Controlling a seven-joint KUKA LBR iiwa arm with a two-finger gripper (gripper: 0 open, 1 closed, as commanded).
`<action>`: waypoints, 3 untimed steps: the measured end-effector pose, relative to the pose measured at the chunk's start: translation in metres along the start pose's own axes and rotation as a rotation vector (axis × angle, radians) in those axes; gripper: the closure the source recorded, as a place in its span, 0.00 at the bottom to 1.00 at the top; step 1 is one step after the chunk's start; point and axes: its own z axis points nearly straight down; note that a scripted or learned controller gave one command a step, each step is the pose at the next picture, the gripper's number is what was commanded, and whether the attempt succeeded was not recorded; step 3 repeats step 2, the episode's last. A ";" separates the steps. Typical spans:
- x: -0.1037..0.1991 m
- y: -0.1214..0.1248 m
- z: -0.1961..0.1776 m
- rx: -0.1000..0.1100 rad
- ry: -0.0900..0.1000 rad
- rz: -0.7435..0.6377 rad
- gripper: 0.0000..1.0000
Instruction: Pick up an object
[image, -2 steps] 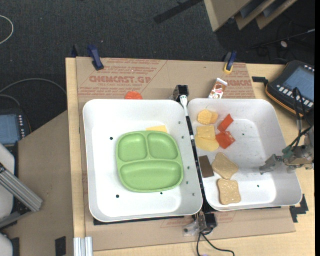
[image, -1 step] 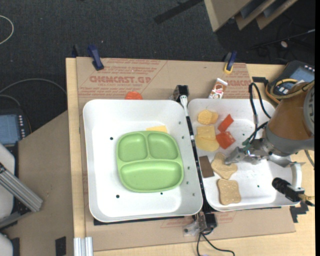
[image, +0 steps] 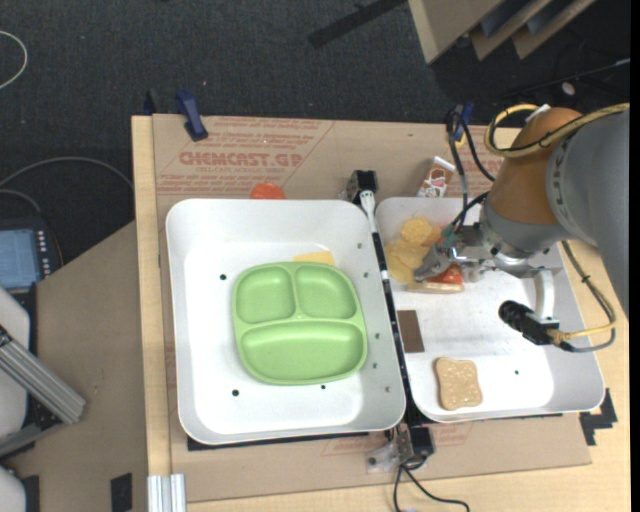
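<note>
Camera view, brown bench (image: 250, 155), dark carpet (image: 200, 50)

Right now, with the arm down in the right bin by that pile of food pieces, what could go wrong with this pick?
1. The pincer sits low among crowded pieces, a red-and-tan piece and yellow pieces; it may shove them or catch two.
2. That cluster lies close to the right bin wall beside the left bin, so a piece may get pushed against it.
3. The toast slice lies apart, an easier pick.

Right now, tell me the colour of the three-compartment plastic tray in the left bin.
Light green, seen clearly in the camera view.
</note>
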 end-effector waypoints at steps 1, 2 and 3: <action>-0.003 -0.003 -0.010 0.004 0.000 0.005 1.00; 0.066 -0.033 -0.103 0.005 0.003 0.001 1.00; 0.066 -0.033 -0.103 0.005 0.003 0.001 1.00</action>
